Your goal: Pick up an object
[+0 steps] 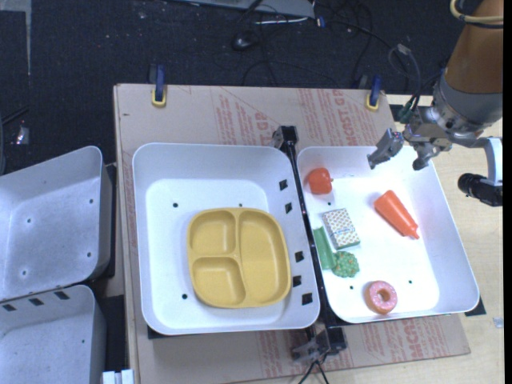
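The right bin holds several toy foods. An orange carrot lies near its middle right, and a small red-orange fruit sits at the back left. A checkered block rests beside a green piece and a broccoli floret. A pink donut is at the front. My gripper hangs open above the bin's back edge, up and slightly right of the carrot, with nothing between its fingers.
The left bin carries a yellow divided plate. Clamps hold the cardboard base at the back. A spare white bin lies off to the far left.
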You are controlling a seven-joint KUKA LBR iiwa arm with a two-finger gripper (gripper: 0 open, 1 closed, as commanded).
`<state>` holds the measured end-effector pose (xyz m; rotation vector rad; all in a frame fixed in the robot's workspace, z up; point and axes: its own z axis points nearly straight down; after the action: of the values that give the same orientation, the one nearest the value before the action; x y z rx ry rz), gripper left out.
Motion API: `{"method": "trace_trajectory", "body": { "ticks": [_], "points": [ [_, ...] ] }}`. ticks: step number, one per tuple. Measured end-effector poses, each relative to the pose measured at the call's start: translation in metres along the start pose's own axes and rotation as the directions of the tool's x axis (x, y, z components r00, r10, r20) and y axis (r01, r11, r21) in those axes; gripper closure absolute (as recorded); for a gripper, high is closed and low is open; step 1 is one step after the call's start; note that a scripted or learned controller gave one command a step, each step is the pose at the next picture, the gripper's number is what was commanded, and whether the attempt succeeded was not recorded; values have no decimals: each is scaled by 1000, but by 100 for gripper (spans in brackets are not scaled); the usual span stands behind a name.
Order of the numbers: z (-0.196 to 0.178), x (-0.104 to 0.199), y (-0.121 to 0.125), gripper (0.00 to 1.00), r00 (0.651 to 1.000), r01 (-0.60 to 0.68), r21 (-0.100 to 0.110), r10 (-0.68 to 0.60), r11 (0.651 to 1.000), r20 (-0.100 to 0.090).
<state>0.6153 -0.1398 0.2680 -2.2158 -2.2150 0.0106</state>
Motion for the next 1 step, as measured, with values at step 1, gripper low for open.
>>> {"method": "trace_trajectory", "body": {
  "ticks": [1],
  "points": [
    [-6,0,2,0,1000,2,-10,-2,1000,2]
  ]
}}
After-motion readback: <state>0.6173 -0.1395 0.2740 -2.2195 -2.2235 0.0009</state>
